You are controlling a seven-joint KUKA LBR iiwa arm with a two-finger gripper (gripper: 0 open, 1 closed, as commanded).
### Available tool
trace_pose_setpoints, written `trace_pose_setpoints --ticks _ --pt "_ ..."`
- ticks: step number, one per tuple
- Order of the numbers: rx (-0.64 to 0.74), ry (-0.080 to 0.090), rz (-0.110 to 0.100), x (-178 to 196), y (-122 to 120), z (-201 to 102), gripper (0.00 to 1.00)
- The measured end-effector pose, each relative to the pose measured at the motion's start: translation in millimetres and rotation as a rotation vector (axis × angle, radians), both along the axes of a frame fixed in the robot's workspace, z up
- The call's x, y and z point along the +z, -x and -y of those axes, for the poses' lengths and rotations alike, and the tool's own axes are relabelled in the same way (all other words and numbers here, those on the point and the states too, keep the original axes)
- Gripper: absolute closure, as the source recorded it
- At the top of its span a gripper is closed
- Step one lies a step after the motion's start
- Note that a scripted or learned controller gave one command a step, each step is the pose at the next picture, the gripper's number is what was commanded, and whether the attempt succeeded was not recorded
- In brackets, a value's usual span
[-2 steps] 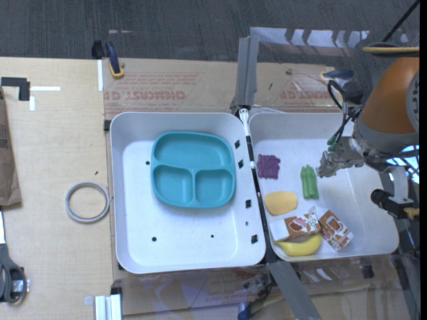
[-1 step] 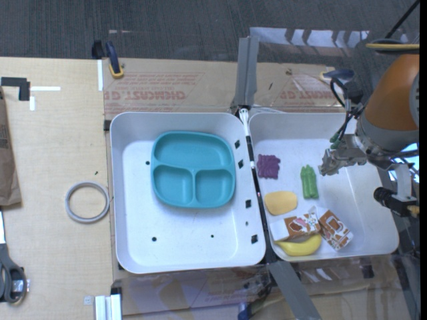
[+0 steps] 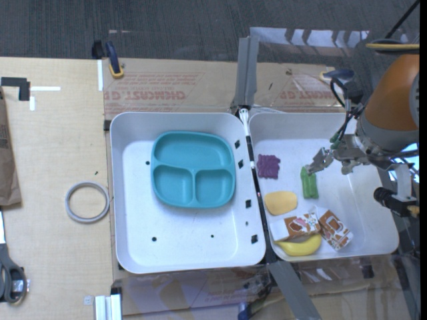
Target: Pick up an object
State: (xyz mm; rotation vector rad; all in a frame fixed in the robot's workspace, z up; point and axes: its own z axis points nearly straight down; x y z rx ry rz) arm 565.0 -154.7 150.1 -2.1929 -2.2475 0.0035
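Green block (image 3: 309, 183) — top end hidden behind end effector (image 3: 321, 161).

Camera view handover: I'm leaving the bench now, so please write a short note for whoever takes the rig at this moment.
Claw: hovering over the right bin, just above the green object; nothing visibly held.
Right bin contents: purple object, green object, yellow lump, banana, two orange-and-white packets.
Left bin: teal divided plate.
Done: nothing picked up yet.
Left: grasp one object, probably the green one, and lift it.
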Motion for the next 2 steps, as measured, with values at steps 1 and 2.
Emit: trace_pose_setpoints --ticks 1,2 --pt "-0.131 0.0 0.0 -32.2 41.7 32.7 0.0" --pt "0.185 0.0 0.001 -59.1 -2.5 -34.9 0.0"
